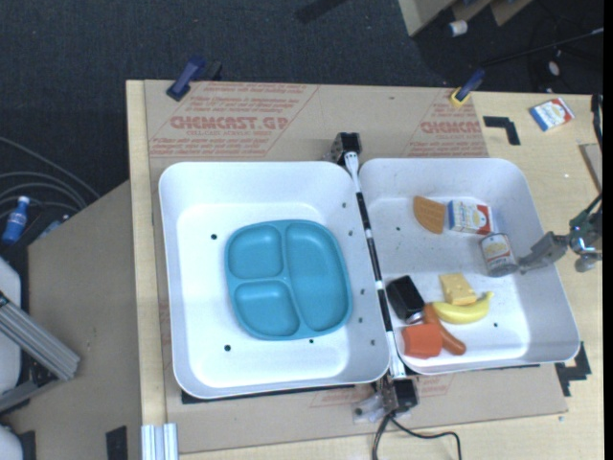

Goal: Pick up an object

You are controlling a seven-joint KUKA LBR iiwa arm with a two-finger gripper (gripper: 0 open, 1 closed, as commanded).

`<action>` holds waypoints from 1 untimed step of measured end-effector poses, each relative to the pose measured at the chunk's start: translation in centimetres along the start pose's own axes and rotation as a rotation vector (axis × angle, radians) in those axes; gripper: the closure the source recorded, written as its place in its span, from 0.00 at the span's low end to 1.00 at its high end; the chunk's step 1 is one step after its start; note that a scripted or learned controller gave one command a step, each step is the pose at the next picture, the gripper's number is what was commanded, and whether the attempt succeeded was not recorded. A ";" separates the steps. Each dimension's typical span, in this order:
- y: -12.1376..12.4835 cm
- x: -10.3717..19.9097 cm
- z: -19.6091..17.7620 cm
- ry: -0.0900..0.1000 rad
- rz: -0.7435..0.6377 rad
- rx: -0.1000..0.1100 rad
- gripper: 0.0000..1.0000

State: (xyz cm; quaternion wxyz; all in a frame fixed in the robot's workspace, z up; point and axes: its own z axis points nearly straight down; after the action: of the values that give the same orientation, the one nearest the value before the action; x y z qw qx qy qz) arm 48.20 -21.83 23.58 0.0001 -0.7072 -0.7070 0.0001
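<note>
The right bin point(536, 195) holds several small items. An orange wedge point(430, 214) and a white and blue carton point(469, 217) lie near its far side. A small silver can point(495, 254) stands in the middle. Toward the front are a yellow cheese block point(457, 287), a banana point(464, 311), a black box point(404, 297) and red-orange pieces point(431, 339). My gripper point(556, 248) reaches in over the bin's right rim, its grey tip just right of the can. Nothing visibly sits in it.
The left bin point(192, 209) holds a blue divided plate point(285, 278). A black divider bar point(368, 238) runs between the bins. A small white and blue box point(551, 114) lies on the bench at the far right. Blue clamps point(186, 80) sit on the board's back edge.
</note>
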 end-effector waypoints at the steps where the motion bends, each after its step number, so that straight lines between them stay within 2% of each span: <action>1: 5.1 0.0 14.9 0.010 -0.007 0.000 0.00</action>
State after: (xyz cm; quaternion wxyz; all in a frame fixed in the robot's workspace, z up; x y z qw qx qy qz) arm 53.30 -21.82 8.66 0.0037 -0.7048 -0.7094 -0.0033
